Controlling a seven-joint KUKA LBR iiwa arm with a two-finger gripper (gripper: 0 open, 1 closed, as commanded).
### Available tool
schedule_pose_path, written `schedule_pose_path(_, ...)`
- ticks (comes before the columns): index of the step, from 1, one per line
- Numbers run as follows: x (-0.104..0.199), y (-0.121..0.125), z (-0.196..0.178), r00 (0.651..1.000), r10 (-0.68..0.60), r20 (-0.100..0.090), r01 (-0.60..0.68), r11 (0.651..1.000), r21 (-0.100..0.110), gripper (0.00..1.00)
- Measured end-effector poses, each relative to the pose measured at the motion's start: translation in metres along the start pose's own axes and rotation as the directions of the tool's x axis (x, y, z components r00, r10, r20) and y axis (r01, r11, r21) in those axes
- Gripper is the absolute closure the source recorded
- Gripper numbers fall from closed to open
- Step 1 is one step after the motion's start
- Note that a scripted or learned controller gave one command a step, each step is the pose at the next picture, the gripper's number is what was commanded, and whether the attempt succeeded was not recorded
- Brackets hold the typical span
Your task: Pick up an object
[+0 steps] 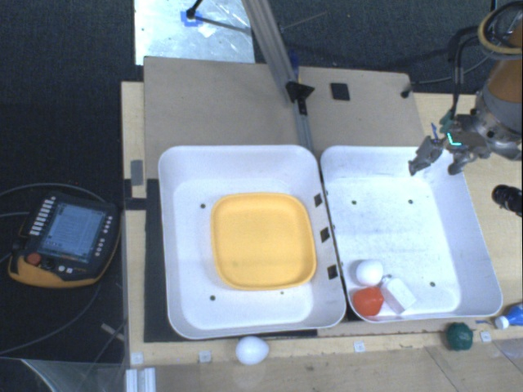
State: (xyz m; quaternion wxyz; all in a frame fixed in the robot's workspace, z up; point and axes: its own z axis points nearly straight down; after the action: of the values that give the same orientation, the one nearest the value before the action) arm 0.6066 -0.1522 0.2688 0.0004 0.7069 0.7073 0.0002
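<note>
A yellow square plate lies in the left bin. In the right bin, at its near left corner, sit a white ball, a red-orange round object and a small white block, close together. My gripper hangs over the far right corner of the right bin, open, with nothing between its fingers. It is well away from the objects at the near left corner.
A white egg-shaped object lies on the bench in front of the left bin. A dark green ball and a blue-tipped item rest near the right bin's front corner. A teach pendant sits at the far left.
</note>
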Motion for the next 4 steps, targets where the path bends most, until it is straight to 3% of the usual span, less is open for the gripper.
schedule_pose_path(1, 0.000, 0.000, 0.000, 1.000, 0.000, 0.000, 0.000, 1.000, 0.000, 0.00)
schedule_pose_path(4, -0.006, -0.002, 0.157, 1.000, 0.001, -0.001, -0.001, 1.000, 0.003, 0.00)
